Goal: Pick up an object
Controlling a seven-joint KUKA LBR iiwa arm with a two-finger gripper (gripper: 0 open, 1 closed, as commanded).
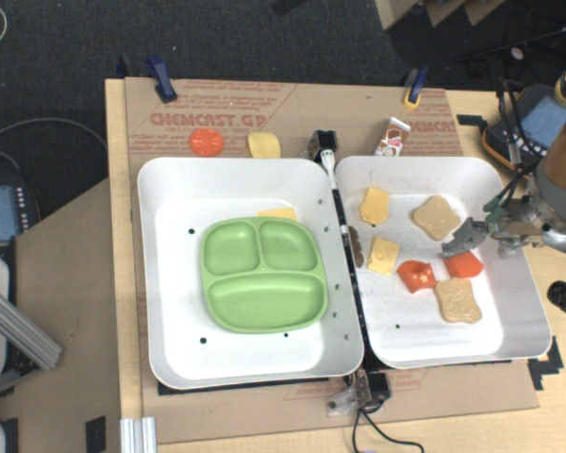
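Right now the jaws [457, 243] sit low in the right bin [519, 338], reaching in from the right edge of the camera view. Can't tell if they're spread or pressed together; the tips are a dark grey blur w/ nothing clearly between them.

Nearest candidate: red-orange block [464, 264], touching or just under the tips, slightly toward the near edge of the bin. It looks roughly square, no real long axis to line up on. Round tan biscuit [437, 218] is just beside the tips on the far-left side. Red piece [416, 276] lies further left, toast-shaped piece [457, 301] nearer the front rim. Two yellow pieces [374, 206] [384, 255] sit well apart, toward the divider.

My read: the pick is approx. at the descend/close stage on the red-orange block. Nothing is lifted yet. Left bin [170, 347] holds a green divided plate [262, 275].
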